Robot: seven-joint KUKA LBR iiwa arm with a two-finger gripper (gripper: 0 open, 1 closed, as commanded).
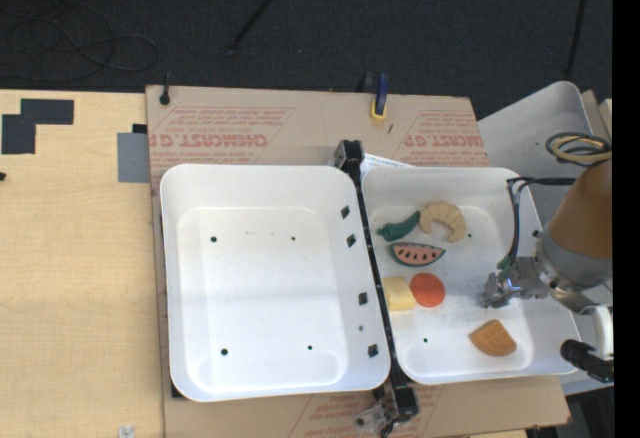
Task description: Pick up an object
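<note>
The right bin (440, 188) holds several toy foods. A croissant (444, 219) lies near the back, with a green pepper (400, 225) to its left. Below them rests a watermelon slice (417, 253). A red tomato (428, 290) touches a pale yellow block (398, 294) beside the divider. An orange-brown bread piece (493, 338) lies near the front right. My gripper (503, 290) hangs low over the bin's right part, right of the tomato and above the bread piece, with nothing visibly between its fingers.
The left bin (190, 216) sits beside the right one, split by a black divider (362, 266). The arm's orange band (590, 216) reaches in from the right edge. Cardboard (260, 131) lies under both bins, on a wooden bench (70, 276).
</note>
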